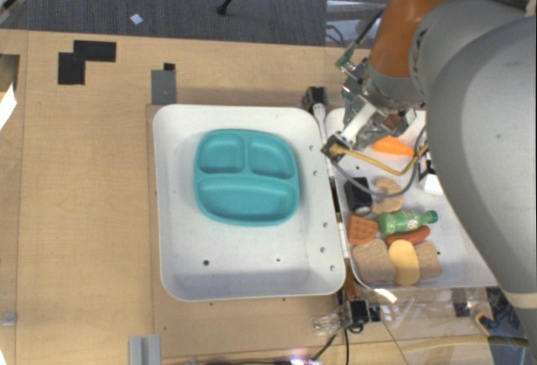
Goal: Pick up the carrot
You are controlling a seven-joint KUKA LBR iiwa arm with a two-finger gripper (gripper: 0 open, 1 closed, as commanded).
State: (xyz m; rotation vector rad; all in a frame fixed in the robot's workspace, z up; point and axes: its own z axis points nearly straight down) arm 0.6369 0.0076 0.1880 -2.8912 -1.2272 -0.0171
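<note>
Landmark for everything below: the small green plastic bottle [405, 221] lying on its side in the right-hand shallow white bin [460, 264].

Up the view from that bottle, well inside the same bin: a smooth orange tapered piece, taken here to be the toy carrot [393, 146]. Partly hidden by the wrist of the grey arm with the orange band [470, 95]. Long axis judged to run roughly left to right across the view, though the covered end makes that uncertain.

Up and to the left of the bottle: the two-finger gripper [357, 132], low over the bin's left wall. Open or closed: cannot be told from this angle. Nothing seen held.

Deciding relation: carrot just beside the gripper, on its right and slightly nearer the bottle. Close, but apart as far as can be seen. Likely call for a short shift to the right, plus a wrist turn to close across the carrot's narrow width.

Below the bottle, toward the near rim: a tan bread-like block [376, 264] and a yellow rounded piece [404, 261], clear of the carrot.
</note>
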